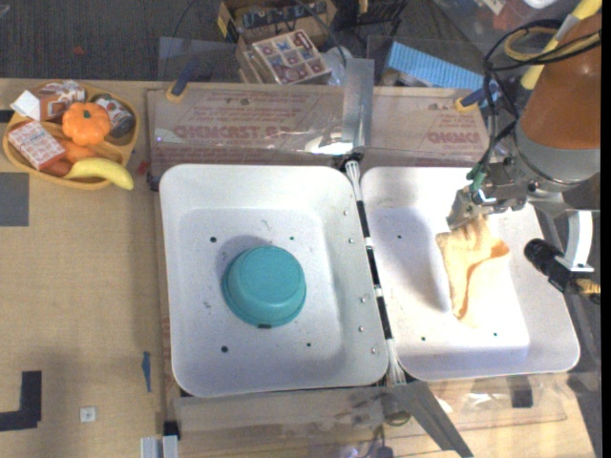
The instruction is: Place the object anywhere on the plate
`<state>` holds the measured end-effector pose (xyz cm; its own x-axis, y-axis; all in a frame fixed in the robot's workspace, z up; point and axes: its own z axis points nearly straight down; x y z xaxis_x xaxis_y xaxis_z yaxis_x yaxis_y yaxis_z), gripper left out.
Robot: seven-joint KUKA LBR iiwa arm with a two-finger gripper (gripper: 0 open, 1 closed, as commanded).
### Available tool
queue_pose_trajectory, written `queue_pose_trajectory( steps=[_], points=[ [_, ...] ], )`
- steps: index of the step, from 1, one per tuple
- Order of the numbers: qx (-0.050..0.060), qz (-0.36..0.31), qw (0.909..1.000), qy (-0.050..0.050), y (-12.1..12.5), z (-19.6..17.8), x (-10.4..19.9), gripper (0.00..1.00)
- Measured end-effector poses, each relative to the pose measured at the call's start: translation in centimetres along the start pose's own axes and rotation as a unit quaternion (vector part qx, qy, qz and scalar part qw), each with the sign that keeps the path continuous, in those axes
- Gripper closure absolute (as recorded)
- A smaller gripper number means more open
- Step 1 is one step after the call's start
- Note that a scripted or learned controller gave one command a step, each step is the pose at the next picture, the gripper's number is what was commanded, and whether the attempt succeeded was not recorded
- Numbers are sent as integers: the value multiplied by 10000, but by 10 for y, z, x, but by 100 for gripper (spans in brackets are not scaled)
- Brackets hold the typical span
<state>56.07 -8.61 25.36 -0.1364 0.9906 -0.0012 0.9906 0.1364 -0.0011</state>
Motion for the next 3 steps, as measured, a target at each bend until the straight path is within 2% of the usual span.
queue_pose_trajectory(
  steps=[1, 2, 3],
  points=[
    [3, -30, 10000, 8, 1, 29, 3, 100],
    [-8, -2012, 9796, 6, 25, 38, 44, 100],
    [-37, -3920, 9199, -12, 60, 31, 87, 100]
  ],
)
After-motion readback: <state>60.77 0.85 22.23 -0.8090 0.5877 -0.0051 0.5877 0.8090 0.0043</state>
